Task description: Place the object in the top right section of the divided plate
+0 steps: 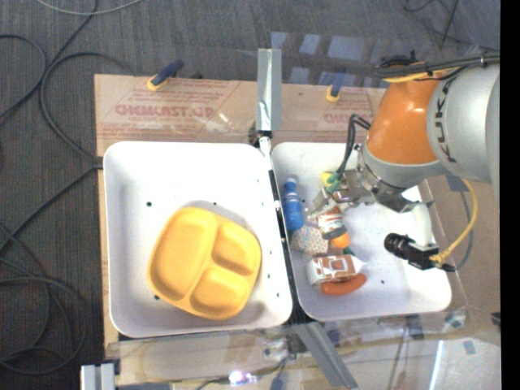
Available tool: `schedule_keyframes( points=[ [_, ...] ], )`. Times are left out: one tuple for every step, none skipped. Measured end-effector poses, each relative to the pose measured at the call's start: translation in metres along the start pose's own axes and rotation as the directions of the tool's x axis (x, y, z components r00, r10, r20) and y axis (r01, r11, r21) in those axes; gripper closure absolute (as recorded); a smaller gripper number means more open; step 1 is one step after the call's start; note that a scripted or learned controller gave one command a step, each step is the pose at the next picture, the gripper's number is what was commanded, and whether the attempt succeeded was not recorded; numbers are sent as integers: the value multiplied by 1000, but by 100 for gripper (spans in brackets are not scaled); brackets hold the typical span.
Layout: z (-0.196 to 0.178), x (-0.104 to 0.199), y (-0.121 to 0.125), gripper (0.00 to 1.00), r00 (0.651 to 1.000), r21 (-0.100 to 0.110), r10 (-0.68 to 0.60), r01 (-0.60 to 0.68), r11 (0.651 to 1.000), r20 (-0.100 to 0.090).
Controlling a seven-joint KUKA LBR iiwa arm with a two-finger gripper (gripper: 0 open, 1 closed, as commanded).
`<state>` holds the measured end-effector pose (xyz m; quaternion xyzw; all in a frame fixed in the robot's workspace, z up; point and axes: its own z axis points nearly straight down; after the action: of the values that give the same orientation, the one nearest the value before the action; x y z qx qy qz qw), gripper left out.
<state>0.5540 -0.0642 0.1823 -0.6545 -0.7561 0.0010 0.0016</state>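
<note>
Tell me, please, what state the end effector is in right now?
End effector: cannot be told; it sits low over the cluttered right bin, largely hidden under the arm's orange band.

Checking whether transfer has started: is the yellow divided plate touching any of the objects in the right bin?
Apart. The camera view shows the divided plate alone in the left bin, with both bins' walls separating it from the blue bottle.

A robotics lab; grey carpet (162, 31) strewn with loose cables (49, 63); clamped cardboard (179, 112) under white bins (130, 169); an industrial arm (431, 128) overhead.
</note>
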Motion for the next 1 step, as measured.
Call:
schedule_keyframes(
  points=[
    [0, 0, 0, 0, 1000, 0, 0, 0, 1000, 0]
  ],
)
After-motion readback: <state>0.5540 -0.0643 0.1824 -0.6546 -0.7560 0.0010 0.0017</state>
